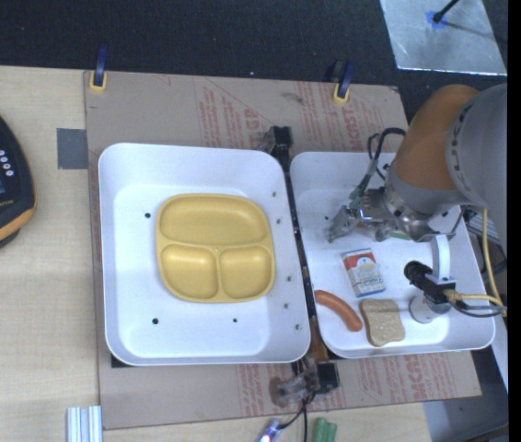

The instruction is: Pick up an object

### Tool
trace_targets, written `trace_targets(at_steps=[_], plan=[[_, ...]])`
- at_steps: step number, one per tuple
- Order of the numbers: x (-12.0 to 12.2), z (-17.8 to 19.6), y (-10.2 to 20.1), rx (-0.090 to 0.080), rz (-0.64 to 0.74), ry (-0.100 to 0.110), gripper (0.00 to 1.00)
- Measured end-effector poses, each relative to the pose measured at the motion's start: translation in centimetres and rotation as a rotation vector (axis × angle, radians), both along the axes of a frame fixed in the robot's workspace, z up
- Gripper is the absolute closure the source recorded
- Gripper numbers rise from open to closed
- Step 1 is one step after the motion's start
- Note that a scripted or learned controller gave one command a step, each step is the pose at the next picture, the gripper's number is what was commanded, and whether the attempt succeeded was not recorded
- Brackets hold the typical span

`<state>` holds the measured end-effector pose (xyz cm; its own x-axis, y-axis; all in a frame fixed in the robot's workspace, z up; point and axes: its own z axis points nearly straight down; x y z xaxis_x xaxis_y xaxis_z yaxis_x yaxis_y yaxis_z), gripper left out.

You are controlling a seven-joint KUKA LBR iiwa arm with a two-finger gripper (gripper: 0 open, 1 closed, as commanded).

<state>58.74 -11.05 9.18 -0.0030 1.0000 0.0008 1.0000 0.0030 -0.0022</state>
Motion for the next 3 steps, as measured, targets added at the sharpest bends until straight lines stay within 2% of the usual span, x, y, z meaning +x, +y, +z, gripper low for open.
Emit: trace_targets(at_steps=[1, 2, 3], plan=[[-2.8, 0.0, -1.3, -0.001, 0.0, 0.002, 0.0], [-2.8, 1.0, -1.3, 0.0, 0.001, 0.004, 1.0], [-4.7, 10.0, 3.8, 0.001, 0.0, 0.0, 1.0]])
